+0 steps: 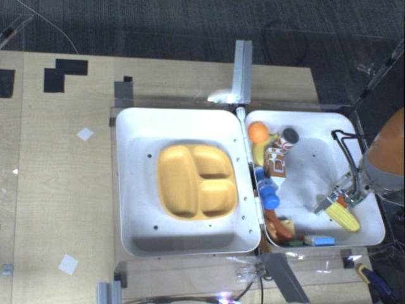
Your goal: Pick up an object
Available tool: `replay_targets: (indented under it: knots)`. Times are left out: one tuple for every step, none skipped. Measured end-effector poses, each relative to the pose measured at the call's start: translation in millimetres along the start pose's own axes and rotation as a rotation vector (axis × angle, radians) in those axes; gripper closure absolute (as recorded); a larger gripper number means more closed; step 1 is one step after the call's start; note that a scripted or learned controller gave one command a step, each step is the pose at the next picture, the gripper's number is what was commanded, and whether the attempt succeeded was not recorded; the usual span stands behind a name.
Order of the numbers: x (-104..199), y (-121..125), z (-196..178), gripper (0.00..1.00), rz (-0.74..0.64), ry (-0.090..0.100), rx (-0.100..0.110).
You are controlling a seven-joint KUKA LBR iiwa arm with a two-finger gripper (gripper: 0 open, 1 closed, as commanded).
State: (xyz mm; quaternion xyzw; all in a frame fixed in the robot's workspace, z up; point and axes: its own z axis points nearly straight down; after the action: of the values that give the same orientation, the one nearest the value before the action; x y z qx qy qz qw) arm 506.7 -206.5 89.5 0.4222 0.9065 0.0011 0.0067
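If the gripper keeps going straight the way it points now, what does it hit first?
The gripper points down and leftward in the right bin, just beside the yellow corn cob. Straight on, it would likely meet the bare white bin floor first; the corn cob sits close alongside. Depth is hard to judge from this slanted view.

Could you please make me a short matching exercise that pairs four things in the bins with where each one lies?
Things:
1. yellow tray
2. orange ball
3. corn cob
4. blue marker

Places:
A. by the gripper, in the right part of the right bin
B. near the top left corner of the right bin
C. middle of the left bin
D. along the bottom edge of the right bin

Pairs: 1-C, 2-B, 3-A, 4-D
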Motion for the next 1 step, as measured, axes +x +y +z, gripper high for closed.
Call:
replay_targets:
  knots:
    - [-3.0,3.4,-13.9,1.00,-0.006,-0.011,-0.006]
